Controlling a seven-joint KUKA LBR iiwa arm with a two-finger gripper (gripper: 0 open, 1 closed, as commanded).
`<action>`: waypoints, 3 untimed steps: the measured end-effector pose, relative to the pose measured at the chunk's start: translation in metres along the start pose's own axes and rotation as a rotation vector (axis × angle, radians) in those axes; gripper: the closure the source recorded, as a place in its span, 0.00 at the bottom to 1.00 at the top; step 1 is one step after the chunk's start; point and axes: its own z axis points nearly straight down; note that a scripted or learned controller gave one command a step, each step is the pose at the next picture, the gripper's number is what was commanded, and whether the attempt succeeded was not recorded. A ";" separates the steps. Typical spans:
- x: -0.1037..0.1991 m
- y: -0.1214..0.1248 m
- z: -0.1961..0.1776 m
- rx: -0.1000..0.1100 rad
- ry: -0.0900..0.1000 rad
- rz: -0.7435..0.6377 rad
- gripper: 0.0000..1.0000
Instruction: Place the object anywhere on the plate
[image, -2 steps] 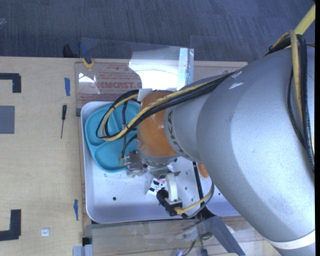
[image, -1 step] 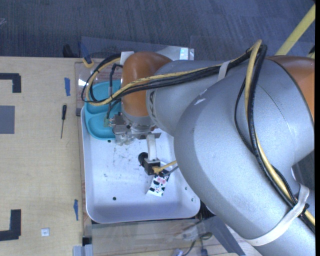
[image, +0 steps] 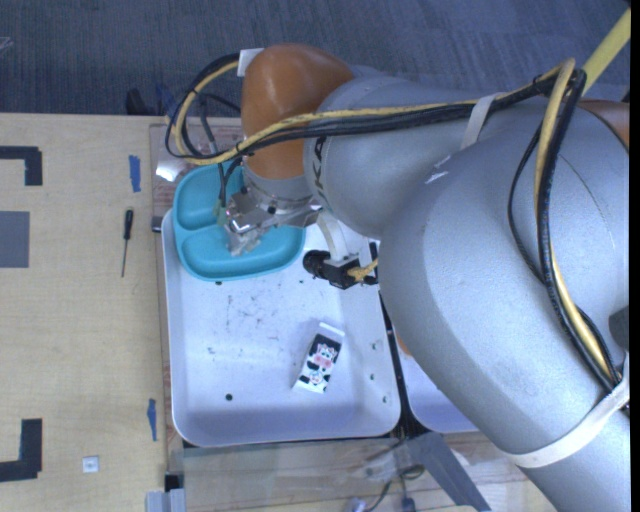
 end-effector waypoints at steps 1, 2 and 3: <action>0.011 -0.087 -0.107 -0.006 -0.003 -0.409 1.00; 0.032 -0.152 -0.049 0.005 0.001 -0.143 1.00; 0.023 -0.170 0.016 0.001 0.001 -0.554 1.00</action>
